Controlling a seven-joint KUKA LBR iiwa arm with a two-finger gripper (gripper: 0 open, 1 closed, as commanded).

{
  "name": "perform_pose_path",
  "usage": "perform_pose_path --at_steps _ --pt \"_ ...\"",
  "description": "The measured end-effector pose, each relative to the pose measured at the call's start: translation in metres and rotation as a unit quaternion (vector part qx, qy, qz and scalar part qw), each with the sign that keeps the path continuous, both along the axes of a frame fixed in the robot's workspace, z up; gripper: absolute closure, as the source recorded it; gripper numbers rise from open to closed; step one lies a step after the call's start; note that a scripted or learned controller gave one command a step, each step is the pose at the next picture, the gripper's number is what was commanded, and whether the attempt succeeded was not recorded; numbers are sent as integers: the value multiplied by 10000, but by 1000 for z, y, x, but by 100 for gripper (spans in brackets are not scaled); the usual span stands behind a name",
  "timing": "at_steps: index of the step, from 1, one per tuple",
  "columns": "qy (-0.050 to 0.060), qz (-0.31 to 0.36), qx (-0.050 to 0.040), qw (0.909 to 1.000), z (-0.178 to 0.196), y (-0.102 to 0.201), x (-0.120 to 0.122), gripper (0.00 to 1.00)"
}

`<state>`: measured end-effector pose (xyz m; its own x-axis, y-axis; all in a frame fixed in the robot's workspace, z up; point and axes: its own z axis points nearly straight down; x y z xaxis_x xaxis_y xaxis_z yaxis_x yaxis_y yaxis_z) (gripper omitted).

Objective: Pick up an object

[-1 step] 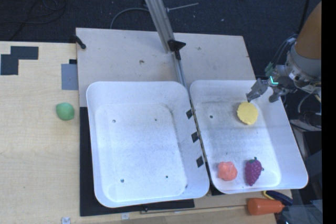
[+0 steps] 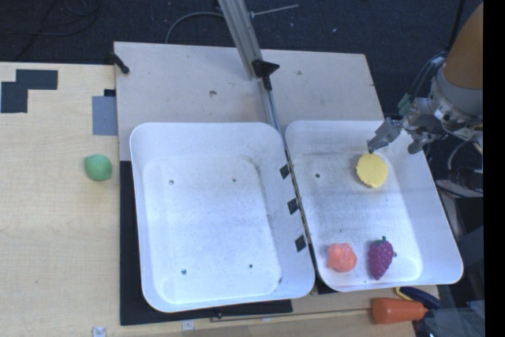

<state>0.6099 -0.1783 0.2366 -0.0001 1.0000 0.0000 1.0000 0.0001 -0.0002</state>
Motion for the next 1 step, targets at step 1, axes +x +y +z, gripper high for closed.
perform_pose_path --at_steps 1 --pt "20 2 4 10000 -47 0 -9 0"
